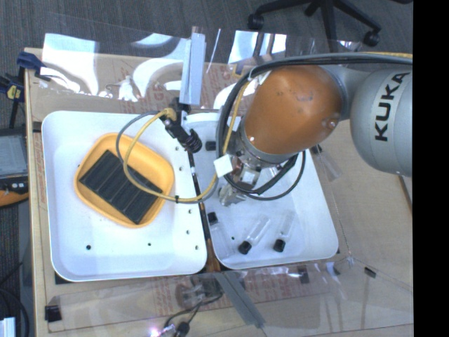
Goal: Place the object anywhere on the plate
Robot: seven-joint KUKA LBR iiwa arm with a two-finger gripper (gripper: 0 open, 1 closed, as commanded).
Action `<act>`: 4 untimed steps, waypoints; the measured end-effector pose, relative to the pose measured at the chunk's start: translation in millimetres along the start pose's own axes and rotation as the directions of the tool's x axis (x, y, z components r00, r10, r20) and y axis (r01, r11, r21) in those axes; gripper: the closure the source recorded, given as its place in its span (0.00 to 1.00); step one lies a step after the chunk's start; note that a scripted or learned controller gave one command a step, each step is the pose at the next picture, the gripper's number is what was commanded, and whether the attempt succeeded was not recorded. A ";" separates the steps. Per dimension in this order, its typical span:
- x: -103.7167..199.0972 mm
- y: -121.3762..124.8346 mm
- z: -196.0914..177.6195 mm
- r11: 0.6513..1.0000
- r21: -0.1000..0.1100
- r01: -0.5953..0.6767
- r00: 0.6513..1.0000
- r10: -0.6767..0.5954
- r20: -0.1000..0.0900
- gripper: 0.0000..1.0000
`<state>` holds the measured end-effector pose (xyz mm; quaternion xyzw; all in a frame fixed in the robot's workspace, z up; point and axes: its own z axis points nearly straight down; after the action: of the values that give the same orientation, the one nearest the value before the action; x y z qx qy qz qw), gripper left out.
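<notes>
End effector (231, 192) low in right white bin (316, 241), grip state unclear — risk of missing clear plastic vials (256, 232), never reaching yellow square plate (126, 179).

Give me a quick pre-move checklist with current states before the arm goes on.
1. Plate lies in the left bin: ok.
2. Dark ridged pad covers much of the plate, yellow rim free: ok.
3. Yellow cable loops across the plate: not ok.
4. Two clear tubes lie loose in the right bin: ok.
5. Object between the fingers: cannot tell.
6. Arm hangs over the right bin: ok.
</notes>
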<state>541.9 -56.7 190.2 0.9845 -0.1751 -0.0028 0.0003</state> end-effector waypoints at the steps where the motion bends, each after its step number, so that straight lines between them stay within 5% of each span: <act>1: -48.9 -30.2 0.7 0.995 -0.001 0.102 0.995 -0.102 0.002 1.00; 2: -48.8 -29.5 0.9 0.995 -0.002 0.101 0.995 -0.101 0.003 0.00; 3: 4.7 18.8 -1.5 0.993 0.003 0.115 0.993 -0.115 -0.005 0.00; 4: -19.4 -66.1 0.0 0.997 -0.001 0.075 0.997 -0.075 0.001 0.00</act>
<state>546.4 12.0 190.3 0.9904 -0.1381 -0.0032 0.0007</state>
